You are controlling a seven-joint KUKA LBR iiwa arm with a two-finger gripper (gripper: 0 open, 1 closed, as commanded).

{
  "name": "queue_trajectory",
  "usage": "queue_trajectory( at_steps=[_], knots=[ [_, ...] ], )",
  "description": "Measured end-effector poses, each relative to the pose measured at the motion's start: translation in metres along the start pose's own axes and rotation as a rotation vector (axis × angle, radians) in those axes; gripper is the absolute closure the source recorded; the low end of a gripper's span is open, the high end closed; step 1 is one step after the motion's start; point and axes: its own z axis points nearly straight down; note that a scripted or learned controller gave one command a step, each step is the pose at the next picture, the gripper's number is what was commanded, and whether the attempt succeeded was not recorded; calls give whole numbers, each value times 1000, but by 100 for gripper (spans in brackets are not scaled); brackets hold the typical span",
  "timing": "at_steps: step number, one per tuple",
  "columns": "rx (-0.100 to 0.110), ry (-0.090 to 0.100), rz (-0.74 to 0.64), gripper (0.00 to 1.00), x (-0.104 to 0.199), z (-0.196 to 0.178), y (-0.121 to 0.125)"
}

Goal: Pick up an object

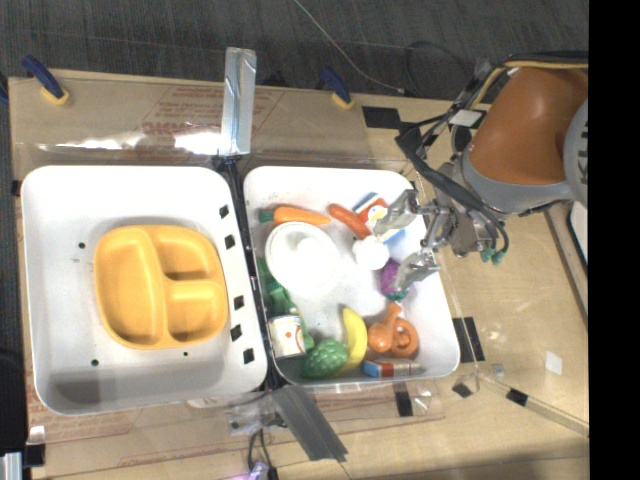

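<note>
The right bin [440,318] holds several toys: a white bowl [300,256], an orange carrot [300,216], a red sausage [347,219], a small white ball [368,254], a purple eggplant [389,277], a yellow banana [354,336], an orange teapot [392,337] and a green broccoli [322,359]. My gripper [410,238] hangs over the bin's right side, its fingers spread open. One finger [402,207] sits by a white, blue and red toy [379,217]; the other is near the eggplant. Nothing is clamped between them.
The left bin [50,268] carries a yellow divided tray [160,284]. A small can [286,336] and a green piece [272,291] lie along the right bin's left wall, a marker [392,370] at its front. The arm's orange band [525,123] looms at the right.
</note>
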Motion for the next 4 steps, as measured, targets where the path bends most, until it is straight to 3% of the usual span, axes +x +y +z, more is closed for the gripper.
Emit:
queue_trajectory(
  at_steps=[1, 2, 3, 4],
  knots=[
    [-2, 3, -51, 0, 46, 135, -16],
    [1, -6, -62, 100, 41, 122, -13],
    [1, -4, 148, 100, 23, 141, 10],
    [1, -4, 148, 0, 23, 141, 10]
  ],
)
